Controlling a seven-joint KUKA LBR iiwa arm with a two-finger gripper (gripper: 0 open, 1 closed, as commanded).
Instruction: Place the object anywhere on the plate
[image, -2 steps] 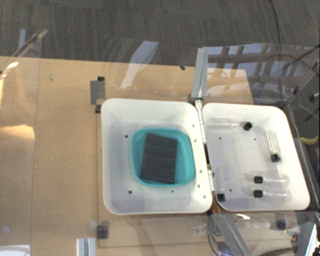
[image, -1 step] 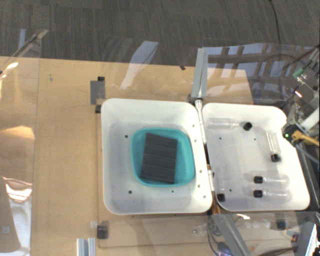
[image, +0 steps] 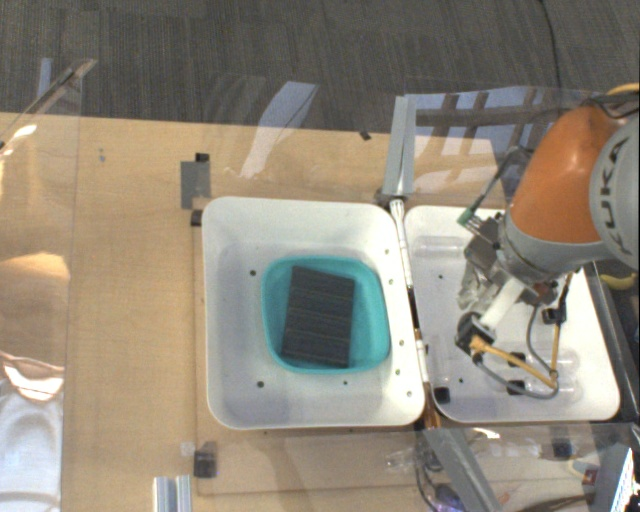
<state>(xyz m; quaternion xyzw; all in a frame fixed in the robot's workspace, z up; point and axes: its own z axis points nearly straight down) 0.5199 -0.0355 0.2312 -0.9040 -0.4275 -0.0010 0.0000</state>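
- Gripper (image: 478, 295) hangs over the right bin (image: 590, 385), near its left edge; open or closed, I cannot tell.
- Leftward, the block (image: 320, 317) lies on the plate (image: 274, 300) in the left bin (image: 232, 300), long axis far-to-near edge.

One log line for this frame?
block: on plate | plate: in left bin | arm: over right bin
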